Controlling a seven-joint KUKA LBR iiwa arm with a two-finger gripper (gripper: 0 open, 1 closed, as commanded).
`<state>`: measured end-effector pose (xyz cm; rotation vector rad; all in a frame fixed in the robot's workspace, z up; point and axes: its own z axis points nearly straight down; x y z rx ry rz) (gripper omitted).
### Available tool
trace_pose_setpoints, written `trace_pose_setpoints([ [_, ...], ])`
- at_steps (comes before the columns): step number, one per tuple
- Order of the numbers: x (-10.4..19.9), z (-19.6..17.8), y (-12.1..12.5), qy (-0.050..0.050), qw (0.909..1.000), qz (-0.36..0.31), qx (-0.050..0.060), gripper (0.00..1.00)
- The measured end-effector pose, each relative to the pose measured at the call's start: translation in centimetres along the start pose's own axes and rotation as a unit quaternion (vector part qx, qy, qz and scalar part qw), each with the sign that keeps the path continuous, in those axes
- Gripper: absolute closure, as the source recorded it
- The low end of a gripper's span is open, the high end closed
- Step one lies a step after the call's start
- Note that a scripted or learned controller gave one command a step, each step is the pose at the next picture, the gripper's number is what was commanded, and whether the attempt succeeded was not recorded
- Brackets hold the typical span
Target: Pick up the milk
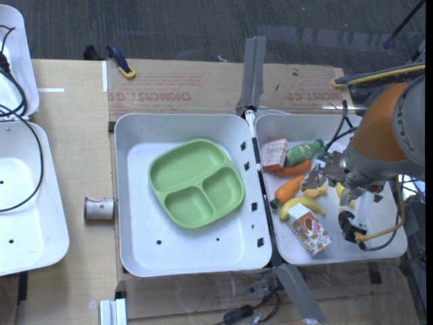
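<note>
A white carton with a red and orange picture, likely the milk (310,230), lies on its side near the front of the right bin (385,249). A smaller red and white carton (274,153) lies at the back left of that bin. My gripper (316,179) hangs over the middle of the bin, just right of the carrot (289,187) and above the banana (302,207). It is behind the white carton and apart from it. Nothing is seen held.
A green bottle (302,152) lies beside the small carton. The left bin (135,249) holds a green divided plate (196,181). A small can (99,208) lies on the bench left of the bins. The arm's body (382,137) covers the right bin's right side.
</note>
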<state>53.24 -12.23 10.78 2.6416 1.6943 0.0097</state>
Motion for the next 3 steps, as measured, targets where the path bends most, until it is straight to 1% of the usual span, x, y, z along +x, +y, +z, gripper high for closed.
trace_pose_setpoints([
  [1, -0.5, 1.7, -6.0, -0.002, 0.9991, 0.042, 0.005, 0.0],
  [2, -0.6, 0.8, -5.9, -0.003, 0.999, 0.045, 0.006, 1.0],
  [3, 3.0, -8.3, -7.3, -0.005, 0.9196, 0.393, 0.003, 1.0],
])
